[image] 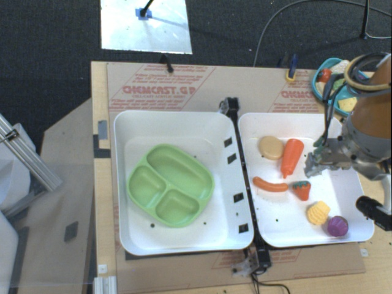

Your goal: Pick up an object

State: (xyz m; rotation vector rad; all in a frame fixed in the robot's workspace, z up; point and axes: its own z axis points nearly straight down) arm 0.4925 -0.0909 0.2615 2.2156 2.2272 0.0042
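You are looking down from one fixed camera set high above the desk (184,81), tilted so the far edge sits toward the top of the frame and the near edge toward the bottom. It stands far enough back that both white bins fit whole: the left bin (122,164) near the middle of the frame, the right bin (263,225) beside it. The dark floor (49,41) shows beyond the desk at top and left. The arm (370,118) enters from your right edge.
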